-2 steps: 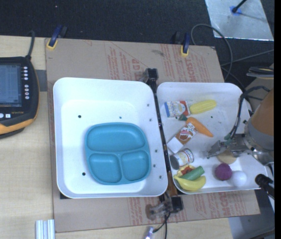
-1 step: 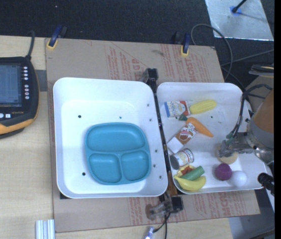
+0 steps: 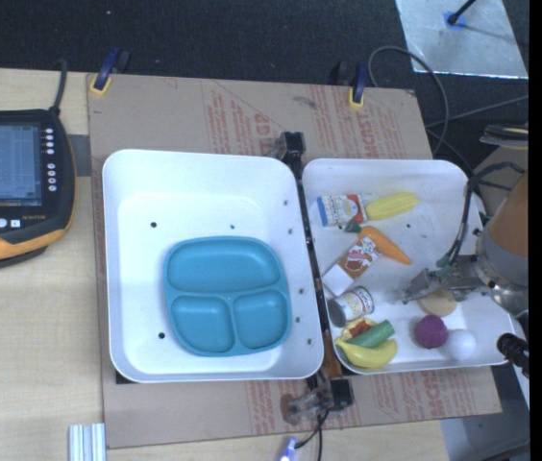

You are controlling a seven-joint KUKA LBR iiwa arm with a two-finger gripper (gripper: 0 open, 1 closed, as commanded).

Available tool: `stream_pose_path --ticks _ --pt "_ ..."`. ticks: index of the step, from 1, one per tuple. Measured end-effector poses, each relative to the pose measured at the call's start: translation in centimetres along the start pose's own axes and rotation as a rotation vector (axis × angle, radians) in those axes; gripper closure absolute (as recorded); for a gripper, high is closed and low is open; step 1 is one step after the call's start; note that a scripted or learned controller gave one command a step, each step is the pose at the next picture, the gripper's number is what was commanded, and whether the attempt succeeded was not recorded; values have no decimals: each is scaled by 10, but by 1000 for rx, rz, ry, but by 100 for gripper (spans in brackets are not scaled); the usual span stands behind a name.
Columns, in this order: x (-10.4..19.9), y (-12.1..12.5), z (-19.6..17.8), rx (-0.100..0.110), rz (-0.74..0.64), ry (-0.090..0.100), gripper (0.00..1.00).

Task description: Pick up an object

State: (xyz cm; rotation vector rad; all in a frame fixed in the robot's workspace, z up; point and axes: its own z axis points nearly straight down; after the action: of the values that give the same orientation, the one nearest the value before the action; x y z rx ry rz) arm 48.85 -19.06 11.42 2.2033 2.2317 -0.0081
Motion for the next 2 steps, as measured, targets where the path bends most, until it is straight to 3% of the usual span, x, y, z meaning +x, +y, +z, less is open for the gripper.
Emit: stream_pose_path --ticks 1,2 --pt "-1 0 -10 -1 -3 -3 100" --pt "-1 0 -10 -1 -3 -3 0"
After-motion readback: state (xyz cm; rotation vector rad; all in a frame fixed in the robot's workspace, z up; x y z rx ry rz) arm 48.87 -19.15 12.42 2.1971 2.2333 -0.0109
